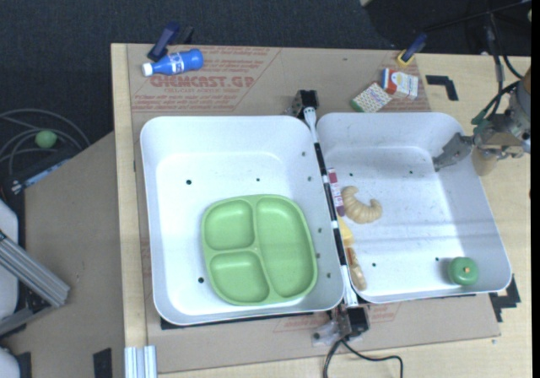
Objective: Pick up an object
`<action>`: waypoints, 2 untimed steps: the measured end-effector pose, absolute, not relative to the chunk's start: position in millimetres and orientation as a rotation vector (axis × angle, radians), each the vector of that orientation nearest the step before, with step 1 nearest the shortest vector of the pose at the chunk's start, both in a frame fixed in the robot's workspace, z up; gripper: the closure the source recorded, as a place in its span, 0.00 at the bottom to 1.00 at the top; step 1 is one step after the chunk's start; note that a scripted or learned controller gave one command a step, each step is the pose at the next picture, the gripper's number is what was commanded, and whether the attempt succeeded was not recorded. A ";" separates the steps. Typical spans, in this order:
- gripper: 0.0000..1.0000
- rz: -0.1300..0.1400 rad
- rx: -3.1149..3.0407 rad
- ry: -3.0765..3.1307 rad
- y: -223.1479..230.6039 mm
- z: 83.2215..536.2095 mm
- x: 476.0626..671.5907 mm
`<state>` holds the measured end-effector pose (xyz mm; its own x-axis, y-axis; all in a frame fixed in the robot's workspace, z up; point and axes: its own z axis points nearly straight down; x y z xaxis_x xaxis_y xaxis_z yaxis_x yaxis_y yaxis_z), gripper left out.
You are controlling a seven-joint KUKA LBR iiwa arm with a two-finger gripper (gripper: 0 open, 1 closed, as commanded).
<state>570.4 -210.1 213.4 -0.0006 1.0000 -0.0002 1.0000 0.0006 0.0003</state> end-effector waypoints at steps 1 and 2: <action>0.00 -0.001 2.222 2.225 -141.7 104.3 568.9; 0.00 -0.003 2.225 2.221 -155.8 83.9 481.3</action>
